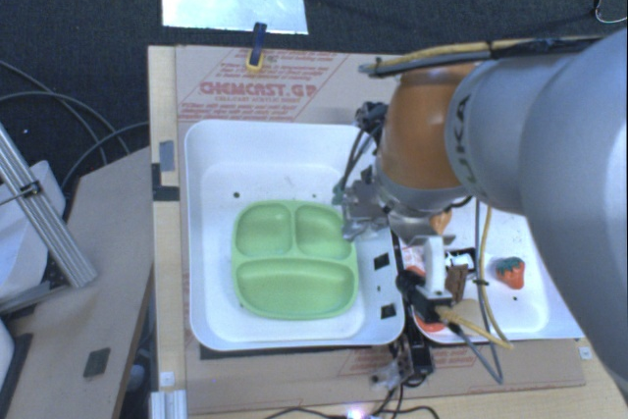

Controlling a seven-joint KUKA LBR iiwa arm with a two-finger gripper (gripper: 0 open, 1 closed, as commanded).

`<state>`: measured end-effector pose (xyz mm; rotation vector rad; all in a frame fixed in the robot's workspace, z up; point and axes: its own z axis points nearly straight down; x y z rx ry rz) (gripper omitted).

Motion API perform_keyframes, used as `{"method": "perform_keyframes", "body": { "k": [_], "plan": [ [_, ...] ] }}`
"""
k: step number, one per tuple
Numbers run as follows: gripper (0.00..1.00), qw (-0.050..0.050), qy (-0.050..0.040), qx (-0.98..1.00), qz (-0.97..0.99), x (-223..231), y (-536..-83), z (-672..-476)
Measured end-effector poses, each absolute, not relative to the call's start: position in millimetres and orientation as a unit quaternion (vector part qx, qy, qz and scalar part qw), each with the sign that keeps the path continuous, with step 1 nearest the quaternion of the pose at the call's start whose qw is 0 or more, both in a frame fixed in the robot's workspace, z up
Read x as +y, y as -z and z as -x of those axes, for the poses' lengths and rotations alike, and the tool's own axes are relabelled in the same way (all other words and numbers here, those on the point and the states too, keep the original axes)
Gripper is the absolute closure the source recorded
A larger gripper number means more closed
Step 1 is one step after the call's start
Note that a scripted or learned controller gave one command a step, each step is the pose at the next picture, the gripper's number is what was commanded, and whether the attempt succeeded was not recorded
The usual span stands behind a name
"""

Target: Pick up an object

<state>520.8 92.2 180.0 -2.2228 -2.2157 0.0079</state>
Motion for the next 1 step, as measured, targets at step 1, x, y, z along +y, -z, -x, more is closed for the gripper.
{"method": "perform_keyframes", "body": {
  "k": [1],
  "plan": [
    [1.00, -0.002, 0.0022, -0.709, 0.705, 117.3, -81.3, -553.5]
  ]
}}
